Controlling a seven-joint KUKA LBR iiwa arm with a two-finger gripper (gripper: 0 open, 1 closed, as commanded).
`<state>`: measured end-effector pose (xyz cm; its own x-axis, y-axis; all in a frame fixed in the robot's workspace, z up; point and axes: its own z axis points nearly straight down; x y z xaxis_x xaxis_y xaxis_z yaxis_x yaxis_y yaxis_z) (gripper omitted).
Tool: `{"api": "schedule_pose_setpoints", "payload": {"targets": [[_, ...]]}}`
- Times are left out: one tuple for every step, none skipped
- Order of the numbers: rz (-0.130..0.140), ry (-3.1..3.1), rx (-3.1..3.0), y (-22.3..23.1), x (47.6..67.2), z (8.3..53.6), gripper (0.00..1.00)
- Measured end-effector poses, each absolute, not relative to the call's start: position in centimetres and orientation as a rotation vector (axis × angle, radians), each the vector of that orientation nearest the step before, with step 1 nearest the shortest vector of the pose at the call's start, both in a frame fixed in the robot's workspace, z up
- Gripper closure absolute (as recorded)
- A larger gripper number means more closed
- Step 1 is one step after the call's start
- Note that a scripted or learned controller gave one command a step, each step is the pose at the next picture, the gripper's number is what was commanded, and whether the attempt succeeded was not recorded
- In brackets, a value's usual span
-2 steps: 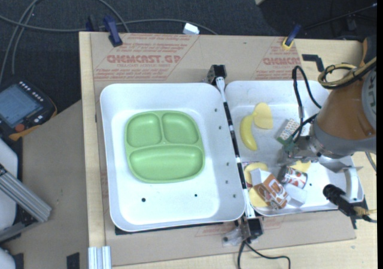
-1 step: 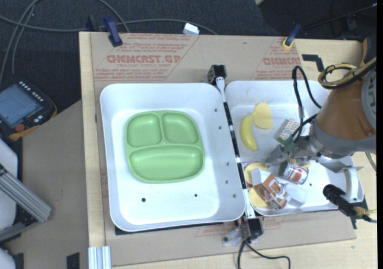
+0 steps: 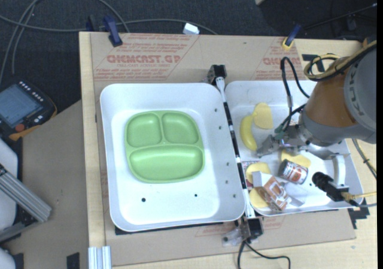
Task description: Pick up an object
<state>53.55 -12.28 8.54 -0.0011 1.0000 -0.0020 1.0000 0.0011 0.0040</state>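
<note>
The tool (image 3: 276, 142) hangs low inside the right bin (image 3: 270, 90), at the end of the grey arm (image 3: 335, 112) that reaches in from the right with its orange band above the wrist. Whether the tool is released or clenched cannot be told from this angle, and nothing can be seen grasped in it. Just to its left lies a yellow banana (image 3: 247, 132), running lengthwise along the bin's left wall, and a pale yellow piece (image 3: 262, 115) sits just beyond the banana's far end. On the near side of the tool lies a small red and white can (image 3: 293, 172) on its side, with a yellow wedge (image 3: 257, 171) to its left. A brown and red packet (image 3: 276, 193) lies nearer the front rim, partly over another yellow piece (image 3: 257, 199). These loose things, any of which could be picked up, all crowd the near half of the right bin. The left bin (image 3: 119, 193), touching the right one along a shared edge, holds a green divided plate (image 3: 164, 145) in its middle. Both bins rest on a brown worktop (image 3: 149, 58) printed with red lettering, with blue clamps (image 3: 112, 31) at its far edge.
</note>
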Motion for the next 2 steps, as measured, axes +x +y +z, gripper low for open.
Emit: {"api": "schedule_pose_setpoints", "payload": {"targets": [[0.000,2.222,2.218,-14.5,62.7,8.9,0.00],[-0.002,2.221,2.223,-17.5,51.6,8.7,0.00]]}}
